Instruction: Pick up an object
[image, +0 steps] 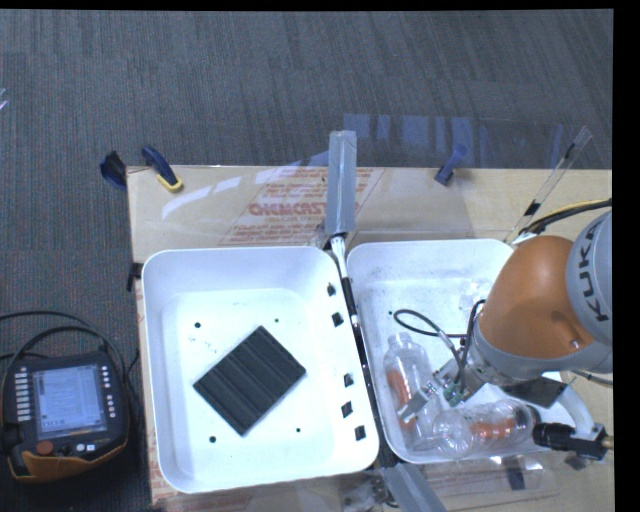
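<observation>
Two clear plastic bottles with orange inside lie in the right bin (420, 262). One bottle (402, 372) stands just left of the gripper (443, 388), running up and down the bin; the other bottle (478, 427) lies just below the gripper, crosswise, near the bin's front wall. The gripper sits low between them, and I cannot tell how it is set. Well off to its left, the left bin (165, 300) holds one dark ribbed pad (250, 379). A teach pendant (62, 408) rests further left, off the bench.
</observation>
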